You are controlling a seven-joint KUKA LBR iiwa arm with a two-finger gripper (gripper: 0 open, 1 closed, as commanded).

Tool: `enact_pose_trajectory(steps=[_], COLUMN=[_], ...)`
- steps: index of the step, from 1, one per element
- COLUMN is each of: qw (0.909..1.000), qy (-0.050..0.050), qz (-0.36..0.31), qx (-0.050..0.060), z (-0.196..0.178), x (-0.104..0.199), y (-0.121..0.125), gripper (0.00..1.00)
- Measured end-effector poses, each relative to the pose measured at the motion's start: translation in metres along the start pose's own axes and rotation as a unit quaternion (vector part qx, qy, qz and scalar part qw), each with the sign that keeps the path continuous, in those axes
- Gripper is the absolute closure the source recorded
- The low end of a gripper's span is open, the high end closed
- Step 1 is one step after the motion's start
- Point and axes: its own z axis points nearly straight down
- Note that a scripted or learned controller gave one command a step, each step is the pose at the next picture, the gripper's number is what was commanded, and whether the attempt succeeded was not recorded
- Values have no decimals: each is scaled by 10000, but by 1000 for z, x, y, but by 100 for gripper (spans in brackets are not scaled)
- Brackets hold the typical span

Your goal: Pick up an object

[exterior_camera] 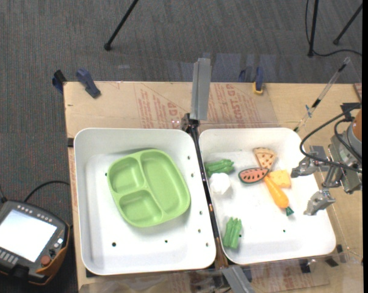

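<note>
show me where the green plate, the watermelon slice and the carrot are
green plate (148, 187), camera view, on the wall between its compartments
watermelon slice (252, 176), camera view, on its red middle
carrot (275, 191), camera view, on its orange body

the right white bin (306, 240) holds seven small toy foods. a watermelon slice (252, 176), red with dark seeds and a green rind, lies flat near the middle. just above it a tan waffle wedge (265, 158) rests. a yellow cheese block (280, 179) sits right of the watermelon, touching an orange carrot (277, 194) that runs diagonally down to a green tip. by the left wall lie green beans (220, 166), with a white lump (220, 183) just below. another green piece (232, 232) lies near the front left corner.
</note>
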Motion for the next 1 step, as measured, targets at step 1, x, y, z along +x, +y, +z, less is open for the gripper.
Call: enact_pose_trajectory(steps=[1], qw=[9999], qy=[65], qz=[106], qx=[-23], z=[150], x=[-14], y=[-11], gripper=[0])
